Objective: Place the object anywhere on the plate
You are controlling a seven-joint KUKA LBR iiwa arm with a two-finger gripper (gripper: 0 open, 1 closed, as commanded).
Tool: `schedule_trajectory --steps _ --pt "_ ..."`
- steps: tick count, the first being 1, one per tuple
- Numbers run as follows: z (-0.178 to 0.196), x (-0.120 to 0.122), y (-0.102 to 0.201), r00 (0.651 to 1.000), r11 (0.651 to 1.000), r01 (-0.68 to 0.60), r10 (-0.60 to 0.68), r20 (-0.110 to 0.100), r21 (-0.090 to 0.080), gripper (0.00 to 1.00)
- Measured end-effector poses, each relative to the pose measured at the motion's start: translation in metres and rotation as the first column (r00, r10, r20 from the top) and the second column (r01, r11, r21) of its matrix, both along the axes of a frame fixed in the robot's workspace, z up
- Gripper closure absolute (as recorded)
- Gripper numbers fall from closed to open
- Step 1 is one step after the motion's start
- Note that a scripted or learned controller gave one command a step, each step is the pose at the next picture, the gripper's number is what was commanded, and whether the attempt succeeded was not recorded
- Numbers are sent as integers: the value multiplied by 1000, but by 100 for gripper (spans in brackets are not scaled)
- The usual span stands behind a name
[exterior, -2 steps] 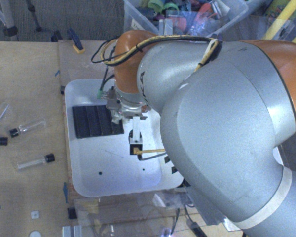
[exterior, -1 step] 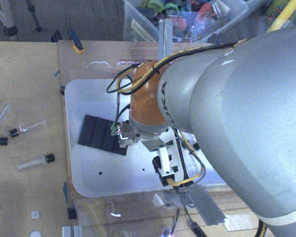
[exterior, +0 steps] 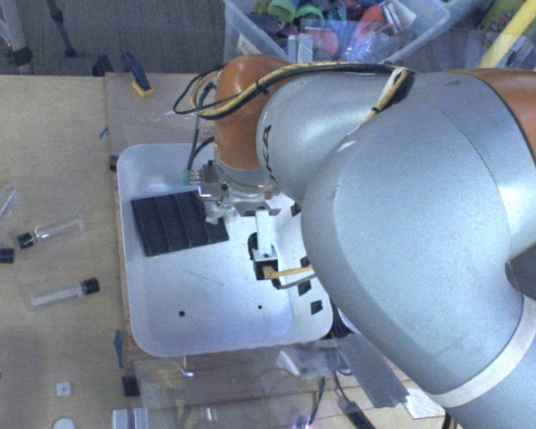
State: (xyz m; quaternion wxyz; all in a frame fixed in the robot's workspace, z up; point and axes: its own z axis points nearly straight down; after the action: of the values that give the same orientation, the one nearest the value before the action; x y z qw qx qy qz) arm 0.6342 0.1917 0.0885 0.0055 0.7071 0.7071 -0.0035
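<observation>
Your gripper (exterior: 217, 209) is hanging over the black ribbed slab's (exterior: 171, 223) right edge, seemingly going for the pickup; you cannot tell its opening. Next needs a secure grasp.

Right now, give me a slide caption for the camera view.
Grey arm reaches over a white bin, its hand at the edge of a black ribbed slab lying flat inside.
</observation>
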Motion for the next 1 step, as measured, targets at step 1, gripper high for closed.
schedule_trajectory --steps 1 --pt "31 -141 -44 999 999 -48 49 -8 13 100"
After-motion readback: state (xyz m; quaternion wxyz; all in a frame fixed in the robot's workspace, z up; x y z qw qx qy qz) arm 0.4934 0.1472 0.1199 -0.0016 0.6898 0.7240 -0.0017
